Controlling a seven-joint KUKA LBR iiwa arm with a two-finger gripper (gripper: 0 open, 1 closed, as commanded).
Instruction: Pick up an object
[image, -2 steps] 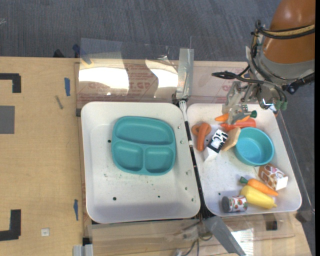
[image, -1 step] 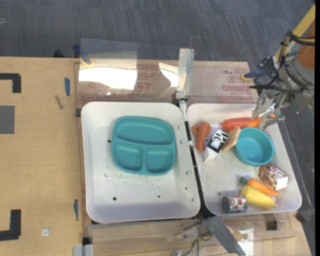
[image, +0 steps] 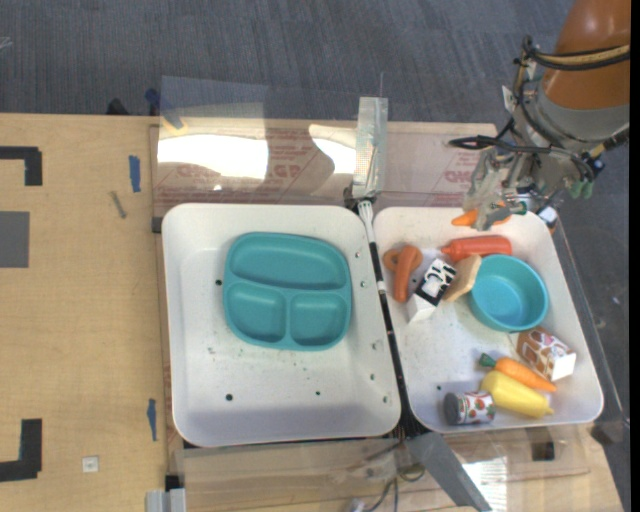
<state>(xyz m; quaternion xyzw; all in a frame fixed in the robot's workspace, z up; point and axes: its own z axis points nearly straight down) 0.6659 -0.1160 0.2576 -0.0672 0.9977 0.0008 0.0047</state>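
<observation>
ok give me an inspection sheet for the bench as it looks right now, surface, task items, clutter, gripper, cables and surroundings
Surface: wooden bench bearing a left bin and a right bin, side by side.
Job's things: in the right bin, a blue bowl, a carrot, a yellow piece, a small can, a small box, a red-orange piece and an orange piece.
Clutter: a teal divided plate in the left bin.
Gripper: gripper above the right bin's far edge, with a small orange item at its tip; grasp cannot be confirmed.
Cables: dark wires near the wrist.
Surroundings: clear sheet panels behind the bins; grey carpet floor.
</observation>
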